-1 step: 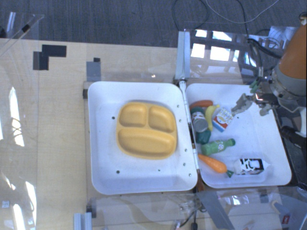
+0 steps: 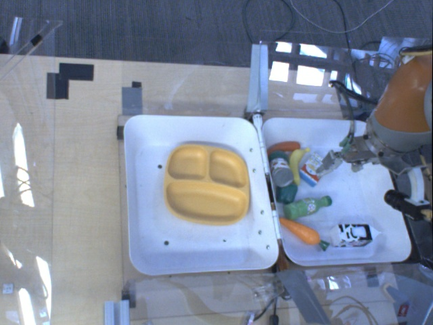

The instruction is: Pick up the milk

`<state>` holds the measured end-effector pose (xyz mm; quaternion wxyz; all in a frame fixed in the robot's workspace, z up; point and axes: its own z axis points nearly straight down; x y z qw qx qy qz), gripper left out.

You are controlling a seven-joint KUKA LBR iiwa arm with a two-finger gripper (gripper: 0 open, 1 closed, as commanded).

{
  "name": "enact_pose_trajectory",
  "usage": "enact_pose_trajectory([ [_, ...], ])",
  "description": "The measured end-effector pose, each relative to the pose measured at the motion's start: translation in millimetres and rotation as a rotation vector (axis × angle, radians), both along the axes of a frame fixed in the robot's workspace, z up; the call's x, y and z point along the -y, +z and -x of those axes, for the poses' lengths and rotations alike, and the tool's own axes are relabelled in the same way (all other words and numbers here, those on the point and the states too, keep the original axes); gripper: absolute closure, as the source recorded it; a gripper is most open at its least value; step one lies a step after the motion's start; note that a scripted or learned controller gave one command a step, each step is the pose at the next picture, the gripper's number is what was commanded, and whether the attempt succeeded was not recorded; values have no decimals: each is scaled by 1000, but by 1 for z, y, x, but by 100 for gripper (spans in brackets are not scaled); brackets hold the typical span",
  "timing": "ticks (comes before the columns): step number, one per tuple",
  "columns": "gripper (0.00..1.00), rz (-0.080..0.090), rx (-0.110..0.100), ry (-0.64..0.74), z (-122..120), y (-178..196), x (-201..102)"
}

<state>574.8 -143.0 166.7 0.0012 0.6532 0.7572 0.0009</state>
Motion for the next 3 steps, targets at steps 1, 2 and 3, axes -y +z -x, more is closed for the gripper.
enact_pose_trajectory([
  [1,0,1,2,256,66,-12,25],
  [2,0,3,6,432,84,-79,62],
  [3,100,6,15,433,81,-66,61],
])
